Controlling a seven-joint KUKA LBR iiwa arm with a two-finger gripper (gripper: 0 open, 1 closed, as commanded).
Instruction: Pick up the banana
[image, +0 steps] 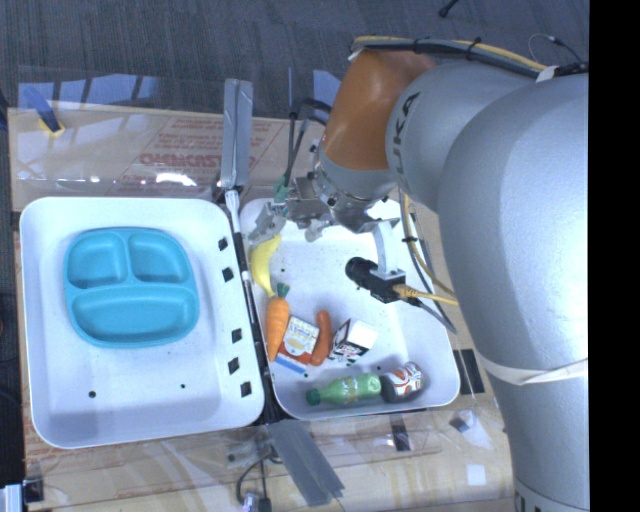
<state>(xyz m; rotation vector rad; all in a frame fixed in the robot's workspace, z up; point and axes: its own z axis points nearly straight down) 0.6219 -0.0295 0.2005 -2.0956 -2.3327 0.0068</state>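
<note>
Two white bins are seen side by side on the bench. A blue plate (128, 285) lies in the left bin (130, 410). In the right bin (440, 385), the banana (263, 262) rests against the left wall, above a carrot (276, 325). The gripper (300, 212) is poised just above it; its state cannot be told.
</note>
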